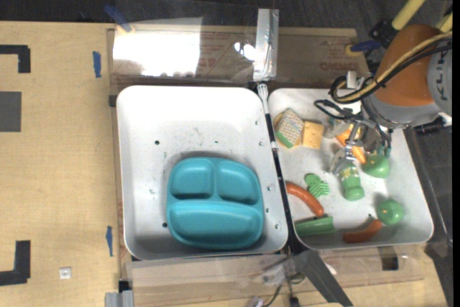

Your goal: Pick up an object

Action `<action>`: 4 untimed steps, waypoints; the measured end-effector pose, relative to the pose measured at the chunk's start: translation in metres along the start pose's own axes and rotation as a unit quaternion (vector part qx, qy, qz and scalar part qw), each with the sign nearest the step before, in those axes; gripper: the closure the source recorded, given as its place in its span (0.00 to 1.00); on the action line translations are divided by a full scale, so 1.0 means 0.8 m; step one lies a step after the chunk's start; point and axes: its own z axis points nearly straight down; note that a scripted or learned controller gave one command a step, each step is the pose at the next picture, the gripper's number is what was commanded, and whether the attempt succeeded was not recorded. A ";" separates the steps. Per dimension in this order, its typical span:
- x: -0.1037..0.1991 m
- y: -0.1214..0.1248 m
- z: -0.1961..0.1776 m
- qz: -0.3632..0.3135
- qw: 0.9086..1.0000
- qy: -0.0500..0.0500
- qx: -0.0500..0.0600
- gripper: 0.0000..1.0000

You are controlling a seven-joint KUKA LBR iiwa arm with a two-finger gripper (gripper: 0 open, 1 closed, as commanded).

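Gripper (350,154), finger state unclear, low in right bin (420,226) over green bottle (351,185); teal tray (214,203) in left bin (144,118).

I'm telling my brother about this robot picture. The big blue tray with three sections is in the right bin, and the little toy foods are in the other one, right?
Not quite. The camera view shows the blue tray lying in the left bin, not the right one. The rest is true once that is swapped: the little toy foods, like the green pear, are in the other bin, the right bin, where the tool is.
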 end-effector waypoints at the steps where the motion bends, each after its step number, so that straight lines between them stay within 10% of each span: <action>1: 0.019 -0.032 0.000 -0.023 1.000 0.000 0.000 0.00; 2: -0.035 -0.005 0.001 0.013 1.000 -0.001 0.000 0.00; 3: 0.045 -0.012 -0.001 0.033 0.999 0.000 0.000 0.00; 4: -0.034 -0.018 0.002 0.058 0.998 0.000 0.000 0.00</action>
